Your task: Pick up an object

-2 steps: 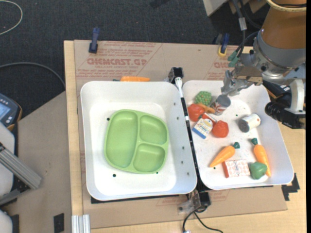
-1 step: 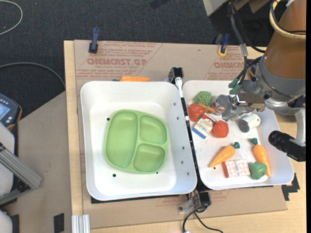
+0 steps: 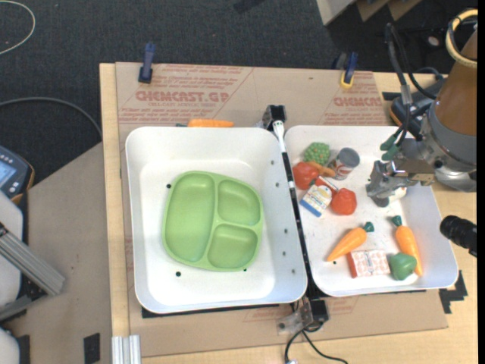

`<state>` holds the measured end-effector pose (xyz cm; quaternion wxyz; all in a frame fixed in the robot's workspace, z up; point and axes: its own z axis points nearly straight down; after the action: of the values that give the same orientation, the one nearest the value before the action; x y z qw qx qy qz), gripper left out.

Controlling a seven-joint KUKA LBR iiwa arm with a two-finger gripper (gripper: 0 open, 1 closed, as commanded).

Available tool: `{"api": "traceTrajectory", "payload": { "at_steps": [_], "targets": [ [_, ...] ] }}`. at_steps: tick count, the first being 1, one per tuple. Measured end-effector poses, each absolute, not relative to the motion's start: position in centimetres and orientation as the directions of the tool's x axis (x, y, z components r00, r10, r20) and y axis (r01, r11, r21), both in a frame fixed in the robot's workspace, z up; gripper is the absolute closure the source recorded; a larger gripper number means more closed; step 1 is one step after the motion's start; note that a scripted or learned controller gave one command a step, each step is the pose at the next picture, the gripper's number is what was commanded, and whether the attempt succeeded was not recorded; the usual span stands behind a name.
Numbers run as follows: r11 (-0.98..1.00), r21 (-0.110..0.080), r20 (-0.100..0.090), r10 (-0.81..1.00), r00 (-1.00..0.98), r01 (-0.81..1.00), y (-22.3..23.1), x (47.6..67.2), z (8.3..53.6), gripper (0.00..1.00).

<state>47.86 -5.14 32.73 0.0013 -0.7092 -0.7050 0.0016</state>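
My gripper [image 3: 386, 188] hangs over the right side of the right bin [image 3: 439, 226], with the arm coming in from the right. To its left lie a red pepper-like toy [image 3: 343, 201], a small milk carton [image 3: 317, 199], a red tomato [image 3: 305, 175], a green broccoli [image 3: 318, 153] and a grey can [image 3: 347, 160]. Nearer the front lie two orange carrots [image 3: 347, 243] [image 3: 407, 240], a red-and-white box [image 3: 369, 263] and a green pepper [image 3: 402, 265]. I see nothing held in the gripper.
The left bin [image 3: 144, 203] holds a green divided plate [image 3: 214, 220]. A black strip [image 3: 288, 180] runs along the seam between the bins. An orange piece [image 3: 211, 123] lies behind the left bin on the board.
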Motion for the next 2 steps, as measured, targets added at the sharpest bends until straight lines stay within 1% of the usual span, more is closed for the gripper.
{"api": "traceTrajectory", "payload": {
  "at_steps": [2],
  "targets": [
    [0.0, 0.005, -0.002, 1.0, 0.0, 1.0, -4.9, 48.1, 34.9, 1.0]
  ]
}}
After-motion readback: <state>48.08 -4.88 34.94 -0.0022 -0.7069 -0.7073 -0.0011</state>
